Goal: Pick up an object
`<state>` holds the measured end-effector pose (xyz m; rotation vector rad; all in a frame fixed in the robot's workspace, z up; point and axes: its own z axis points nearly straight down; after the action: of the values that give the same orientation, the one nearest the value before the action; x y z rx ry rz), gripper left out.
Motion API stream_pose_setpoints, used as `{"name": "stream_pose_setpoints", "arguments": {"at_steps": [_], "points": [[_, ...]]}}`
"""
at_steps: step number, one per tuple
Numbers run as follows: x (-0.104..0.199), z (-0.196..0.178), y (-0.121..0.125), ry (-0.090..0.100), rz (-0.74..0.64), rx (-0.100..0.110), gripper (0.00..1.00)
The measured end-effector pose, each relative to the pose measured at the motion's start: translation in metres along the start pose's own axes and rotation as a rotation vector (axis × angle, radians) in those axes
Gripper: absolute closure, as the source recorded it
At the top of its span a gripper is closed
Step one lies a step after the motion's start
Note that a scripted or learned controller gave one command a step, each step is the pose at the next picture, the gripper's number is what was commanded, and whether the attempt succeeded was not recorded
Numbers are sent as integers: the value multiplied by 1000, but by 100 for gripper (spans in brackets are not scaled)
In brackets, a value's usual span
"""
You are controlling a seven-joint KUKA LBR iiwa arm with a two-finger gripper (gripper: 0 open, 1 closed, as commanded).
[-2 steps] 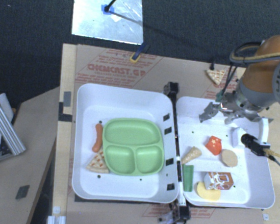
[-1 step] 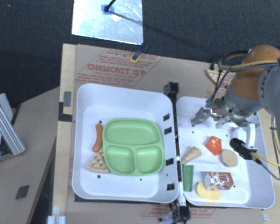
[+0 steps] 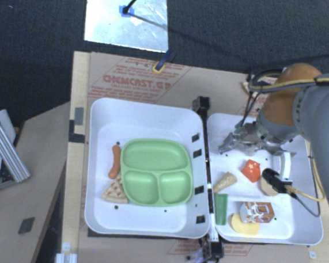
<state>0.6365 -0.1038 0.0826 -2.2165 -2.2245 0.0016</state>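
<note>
My gripper (image 3: 233, 144) hangs low over the back left part of the right bin (image 3: 305, 228), with the arm coming in from the right. An orange-red wedge (image 3: 251, 170) lies just in front and to the right of it. A beige cone-shaped piece (image 3: 225, 182) sits nearer the bin's left wall. A green stick (image 3: 220, 208), a small red-and-white carton (image 3: 257, 211) and a yellow banana-like piece (image 3: 243, 226) lie at the front. Nothing shows in the gripper.
The left bin (image 3: 104, 122) holds a green divided plate (image 3: 156, 172), a thin orange sausage (image 3: 115, 160) and a pizza slice (image 3: 114, 192). A ridge with black clips (image 3: 203, 160) separates the bins. A tan round piece (image 3: 266, 188) lies right of the wedge.
</note>
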Motion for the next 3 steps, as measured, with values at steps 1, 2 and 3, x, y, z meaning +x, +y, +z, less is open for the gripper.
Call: {"name": "stream_pose_setpoints", "arguments": {"at_steps": [1, 2, 3], "points": [[0, -13, 2, -1, -1, -6, 100], [2, -57, 3, -1, -1, -7, 100], [-3, -122, 5, -2, -2, -11, 100]]}}
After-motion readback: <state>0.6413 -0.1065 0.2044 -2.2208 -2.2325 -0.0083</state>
